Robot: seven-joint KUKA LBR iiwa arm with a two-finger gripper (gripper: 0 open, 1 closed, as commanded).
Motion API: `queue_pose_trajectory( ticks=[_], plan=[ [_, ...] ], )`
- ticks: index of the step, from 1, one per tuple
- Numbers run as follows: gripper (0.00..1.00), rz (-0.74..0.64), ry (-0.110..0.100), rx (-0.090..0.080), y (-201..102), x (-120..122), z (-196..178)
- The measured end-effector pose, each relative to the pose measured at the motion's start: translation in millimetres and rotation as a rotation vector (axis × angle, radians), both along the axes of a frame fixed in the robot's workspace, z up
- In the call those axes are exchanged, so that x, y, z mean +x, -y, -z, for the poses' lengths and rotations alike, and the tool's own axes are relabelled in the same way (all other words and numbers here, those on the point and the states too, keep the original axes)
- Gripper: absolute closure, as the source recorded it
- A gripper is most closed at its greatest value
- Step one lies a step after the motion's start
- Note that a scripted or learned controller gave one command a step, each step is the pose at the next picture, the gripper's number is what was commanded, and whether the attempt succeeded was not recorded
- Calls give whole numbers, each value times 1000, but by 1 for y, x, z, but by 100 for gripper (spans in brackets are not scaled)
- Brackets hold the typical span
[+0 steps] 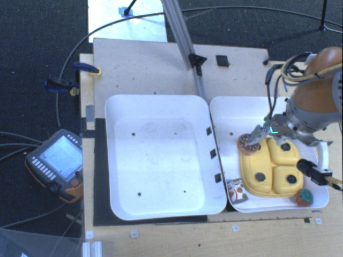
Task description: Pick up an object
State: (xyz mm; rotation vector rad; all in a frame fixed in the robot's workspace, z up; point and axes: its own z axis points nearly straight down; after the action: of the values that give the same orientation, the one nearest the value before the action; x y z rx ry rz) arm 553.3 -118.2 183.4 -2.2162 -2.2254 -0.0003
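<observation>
Near edge: small printed packet (236, 190) lies at the near left corner of the right bin (228, 111), a round reddish-green piece (304, 198) at its near right corner
Pendant: teach pendant (56, 163) sits off the tabletop (144, 68) to the left, on dark floor
Left bin: left bin (155, 154) carries only a few dark dots on its floor
Yellow tray: yellow moulded tray (270, 170) with dark round marks fills the middle of the right bin, long axis running near to far, slightly slanted
Target guess: brown ring-shaped piece (247, 143), doughnut-like, rests on the far left corner of the yellow tray, touching it
Hand: hand (259, 135) is over the far part of the right bin, reaching in from the right; fingers point left and down toward the ring
Hand state: cannot tell whether the fingers are apart or together; nothing seen between them
Key relation: ring lies just beside the hand, to its left and slightly nearer the camera; a short shift that way would centre it
Risk: ring sits on a raised tray edge and may slide off when touched
Far side: clamps (75, 76) grip the tabletop's far left edge; slanted metal pole (179, 25) beyond
</observation>
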Motion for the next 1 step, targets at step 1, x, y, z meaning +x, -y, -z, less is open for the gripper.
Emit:
queue_pose_trajectory(
  ticks=[1],
  plan=[
    [0, 0, 2, 0, 0, 1, -1]
  ],
)
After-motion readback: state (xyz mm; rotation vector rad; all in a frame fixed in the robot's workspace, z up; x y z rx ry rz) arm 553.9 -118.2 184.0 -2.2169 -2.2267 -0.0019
